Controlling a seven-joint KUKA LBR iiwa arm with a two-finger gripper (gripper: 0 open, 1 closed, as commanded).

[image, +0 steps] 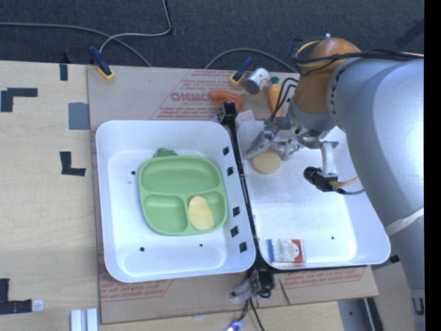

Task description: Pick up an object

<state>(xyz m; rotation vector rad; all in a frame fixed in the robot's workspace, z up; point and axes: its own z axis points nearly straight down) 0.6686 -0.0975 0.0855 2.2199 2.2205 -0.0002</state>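
Note:
A tan round object (266, 163) lies at the back left of the right bin (344, 247), close to the divider. My gripper (274, 148) hangs right over it at the bin's back wall, open, with its fingers spread to either side of the object's top. Nothing is held between them. A small white box with red and blue print (285, 251) rests near the front edge of the right bin. In the left bin (117, 247) sits a green divided plate (180, 185) with a yellow piece (200, 213) in its front right compartment.
A small green item (164, 152) pokes out behind the plate. Behind the bins on the cardboard lie an orange item (224, 96), a white cylinder (257, 80) and blue-yellow clamps (100, 62). The arm's grey body covers the right side of the bench.

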